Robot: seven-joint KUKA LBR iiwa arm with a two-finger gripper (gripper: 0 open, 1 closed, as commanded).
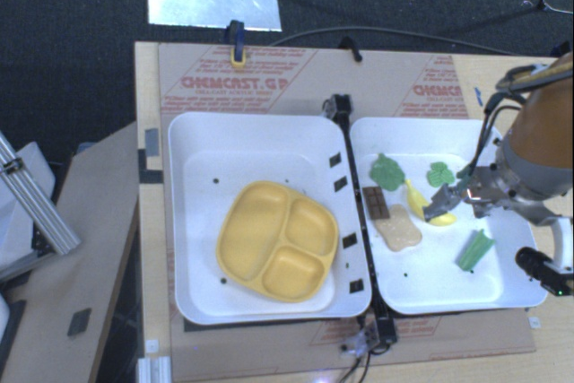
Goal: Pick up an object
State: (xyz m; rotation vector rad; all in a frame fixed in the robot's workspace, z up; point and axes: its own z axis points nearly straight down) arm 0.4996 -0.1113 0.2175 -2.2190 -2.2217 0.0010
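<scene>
The pincer point(441, 209) is hovering low in the right bin point(395, 287), at the frame's right, just over the banana point(418, 200), probably aiming to grab it; its opening I cannot tell.

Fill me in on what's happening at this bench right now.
A grey robot arm reaches in from the right over the right-hand bin, its end effector low over a yellow banana-like toy. Nothing is visibly gripped yet. That bin also holds a leafy green piece, a smaller green piece, a brown chocolate-bar piece, a tan piece and a green stick. The left bin holds a yellow divided plate.
</scene>
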